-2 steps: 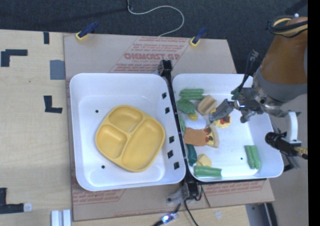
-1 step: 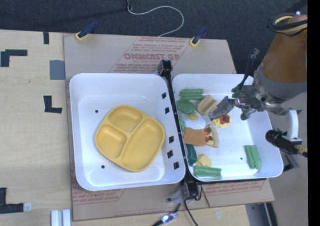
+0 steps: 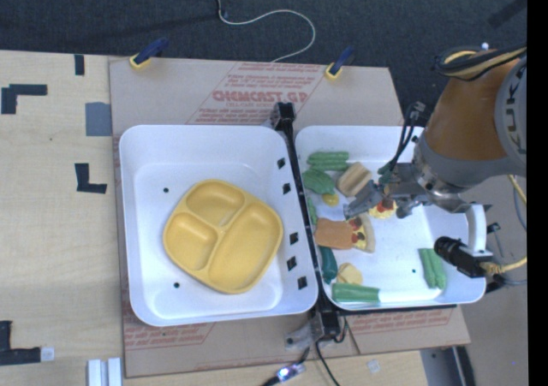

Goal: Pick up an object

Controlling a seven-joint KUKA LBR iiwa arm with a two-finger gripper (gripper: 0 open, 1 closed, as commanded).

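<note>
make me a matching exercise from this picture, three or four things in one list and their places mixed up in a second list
Things:
1. yellow plate
2. gripper
3. white cable
4. blue clamps

Places:
A. on the dark floor beyond the bench
B. over the toy food in the right bin
C. at the far edge of the cardboard sheet
D. in the left bin

Pairs: 1-D, 2-B, 3-A, 4-C

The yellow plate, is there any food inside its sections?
No. The yellow plate in the left bin shows three bare sections. Whatever lies under the plate is covered. The toy food sits in the right bin.
</note>
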